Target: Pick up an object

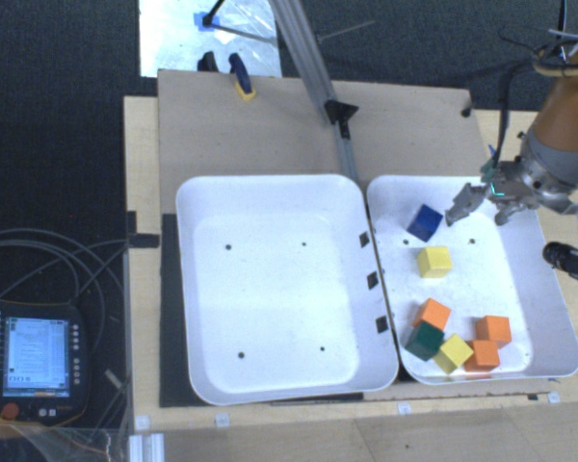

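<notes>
Approach step: end effector (483, 203) spread wide and holding nothing, apparently hovering above right bin (549, 287), just beside blue cube (425, 222). Next: shift over cube, descend, close.

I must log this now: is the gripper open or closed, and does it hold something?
Gripper: open, holding nothing, above the right bin near the blue cube.

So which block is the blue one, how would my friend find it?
Look at the right white bin, the one with the blocks in it. Near its far end, close to the robot's tool, sits the blue block, just above a lone yellow block. It is the only blue one; the others are yellow, orange or green.
</notes>
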`<state>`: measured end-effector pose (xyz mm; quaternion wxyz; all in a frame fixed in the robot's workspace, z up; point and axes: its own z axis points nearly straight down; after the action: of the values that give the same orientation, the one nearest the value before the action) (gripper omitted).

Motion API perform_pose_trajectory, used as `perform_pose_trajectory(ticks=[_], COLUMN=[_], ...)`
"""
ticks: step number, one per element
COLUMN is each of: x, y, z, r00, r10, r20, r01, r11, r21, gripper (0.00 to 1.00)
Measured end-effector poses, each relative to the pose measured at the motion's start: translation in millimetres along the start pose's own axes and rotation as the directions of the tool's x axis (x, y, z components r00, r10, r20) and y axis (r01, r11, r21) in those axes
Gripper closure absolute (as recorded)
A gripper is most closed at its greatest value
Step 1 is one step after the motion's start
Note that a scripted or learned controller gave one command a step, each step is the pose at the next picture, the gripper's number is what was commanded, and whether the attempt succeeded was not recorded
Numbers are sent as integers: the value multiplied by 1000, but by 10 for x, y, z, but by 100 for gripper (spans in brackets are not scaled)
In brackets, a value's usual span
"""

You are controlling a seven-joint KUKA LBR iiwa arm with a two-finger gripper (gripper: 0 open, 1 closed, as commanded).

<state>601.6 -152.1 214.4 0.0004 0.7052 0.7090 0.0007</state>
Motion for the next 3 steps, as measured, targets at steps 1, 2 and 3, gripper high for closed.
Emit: perform_pose_trajectory(ticks=[1,2,3], x=[0,-45,-26], y=[0,-3,65], z=[-1,615,1011], r00=[1000,1000,1000], r10=[0,4,2], r20=[0,1,-2], r01=[0,-4,-2], r11=[1000,1000,1000], r21=[0,5,-18], gripper=[0,0,0])
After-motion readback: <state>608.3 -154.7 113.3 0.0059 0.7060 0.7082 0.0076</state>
